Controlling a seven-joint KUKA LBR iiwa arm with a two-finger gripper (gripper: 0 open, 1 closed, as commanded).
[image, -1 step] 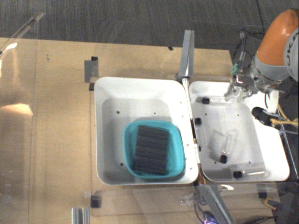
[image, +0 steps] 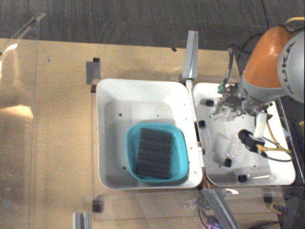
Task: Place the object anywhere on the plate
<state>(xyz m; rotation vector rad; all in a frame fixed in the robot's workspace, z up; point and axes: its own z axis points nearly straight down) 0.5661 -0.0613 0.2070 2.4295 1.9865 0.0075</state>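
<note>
Dark ridged block (image: 154, 152) lies on the teal plate (image: 180, 149), lower centre — apparently placed. End effector (image: 228, 108), right bin (image: 281, 175), opening indeterminate; risk — a fresh descent could drag it off.

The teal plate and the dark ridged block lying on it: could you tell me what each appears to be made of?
The teal plate looks like moulded plastic: uniform colour, rounded corners, soft sheen along its raised rim. The dark block looks like matte foam or rubber, though this is uncertain: charcoal, with no glare and parallel ridges across its top. The left bin holding both looks like glossy white plastic.
</note>
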